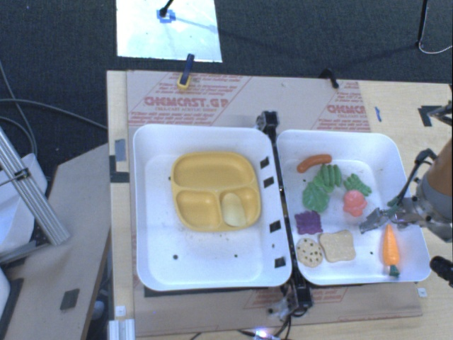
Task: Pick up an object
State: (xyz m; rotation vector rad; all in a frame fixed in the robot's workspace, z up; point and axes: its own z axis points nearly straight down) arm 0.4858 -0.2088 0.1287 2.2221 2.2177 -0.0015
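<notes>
The gripper [371, 222] hangs low in the right bin [396, 147], at about four o'clock. Its fingers seem apart and hold nothing. The carrot [390, 248] lies just beside them at five o'clock, the pink toy [354, 202] at ten o'clock, both within easy reach.

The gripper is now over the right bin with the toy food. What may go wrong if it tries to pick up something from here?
1. The gripper sits between the pink toy and the carrot, so it may close on neither, or knock one aside.
2. The carrot lies near the right bin's lower right wall, which could block a finger.
3. The bread slice touches the cookie, and both lie flat, so a grasp there could slip or drag both.
</notes>
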